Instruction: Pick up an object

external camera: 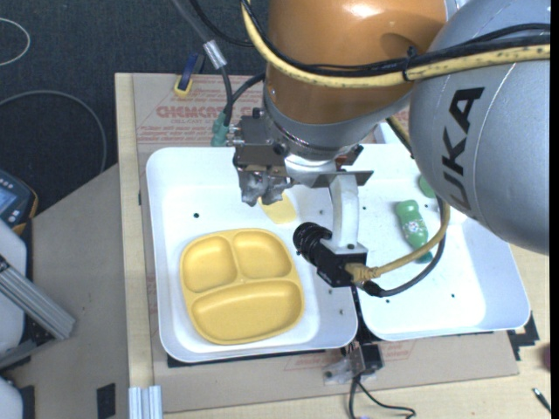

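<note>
Where it hangs, the hand [262, 186] nears a yellow block [279, 209].

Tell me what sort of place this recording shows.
Probably a robotics lab bench set up for grasping trials: a KUKA arm with its pincer over two shallow white bins, a yellow divided plate as test object, and loose cables over dark carpet.

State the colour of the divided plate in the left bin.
Yellow; the divided plate shows best in the camera view.
</note>
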Controlling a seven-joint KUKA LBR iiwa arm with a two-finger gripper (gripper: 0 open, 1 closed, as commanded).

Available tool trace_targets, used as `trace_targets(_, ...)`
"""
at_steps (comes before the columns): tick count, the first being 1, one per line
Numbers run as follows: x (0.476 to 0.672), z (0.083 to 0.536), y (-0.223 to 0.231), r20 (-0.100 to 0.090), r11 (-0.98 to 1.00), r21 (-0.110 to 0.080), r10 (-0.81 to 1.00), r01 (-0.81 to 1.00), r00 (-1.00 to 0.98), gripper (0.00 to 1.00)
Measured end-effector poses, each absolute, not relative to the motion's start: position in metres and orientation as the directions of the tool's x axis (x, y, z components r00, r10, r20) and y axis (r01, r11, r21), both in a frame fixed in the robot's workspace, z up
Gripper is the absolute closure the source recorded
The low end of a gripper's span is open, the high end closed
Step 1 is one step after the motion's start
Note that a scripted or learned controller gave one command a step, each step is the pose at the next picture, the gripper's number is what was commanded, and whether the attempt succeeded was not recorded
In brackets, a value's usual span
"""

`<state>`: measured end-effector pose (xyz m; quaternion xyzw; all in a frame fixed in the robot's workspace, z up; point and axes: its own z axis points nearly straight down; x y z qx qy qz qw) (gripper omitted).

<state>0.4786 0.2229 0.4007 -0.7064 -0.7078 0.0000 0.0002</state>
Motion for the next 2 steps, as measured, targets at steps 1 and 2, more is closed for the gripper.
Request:
trace_targets(1, 0.480, 0.532, 0.211, 0.007, 0.001, 0.016, 1.000, 1.000, -0.002, 1.00)
trace_targets(2, 0.478, 0.399, 0.146, -0.006, -0.008, -0.014, 1.000, 1.000, 0.008, 1.00)
